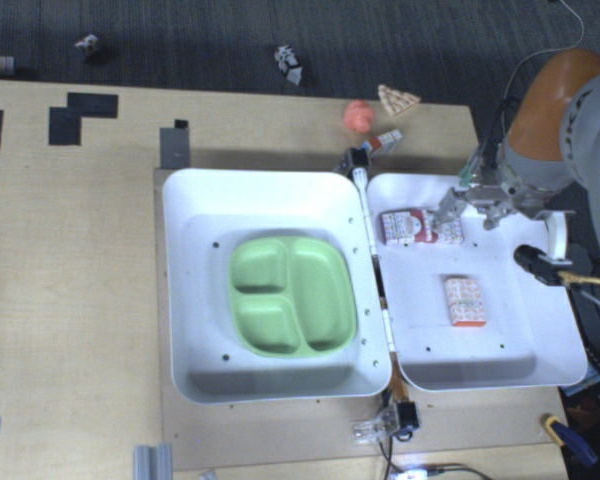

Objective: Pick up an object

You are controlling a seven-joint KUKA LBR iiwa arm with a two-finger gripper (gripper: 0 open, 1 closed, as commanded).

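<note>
At the two-o'clock corner of the right bin [540, 353], my tool [458, 208] hangs low over the white floor, and from this slanted view I cannot tell whether it is parted or closed, nor whether anything sits inside it. Just beside it at nine o'clock lies a small red-and-white packet [402, 227], flat and glossy-looking, with a second pale scrap of wrapper [448, 232] near the tool; I judge one of these to be the likeliest thing to pick up. At six o'clock from the tool, well apart, rests a little patterned carton [464, 300], boxy, with a printed reddish face, lying flat. To do this step well, I would centre over the chosen item, align across its narrow side, come straight down, and close only once the tips flank it; thin packets on a smooth plastic floor tend to slide, so a slow, square approach seems wise. The carton looks stiffer and may be the easier grasp. Farther out at nine o'clock, the left bin [195, 368] holds a pale green divided tray [292, 294], moulded, rounded and matte. Beyond the bins at twelve o'clock, on the tan desk [70, 298], sit an orange ball [358, 116] and a wedge-shaped toy slice [397, 98].
</note>
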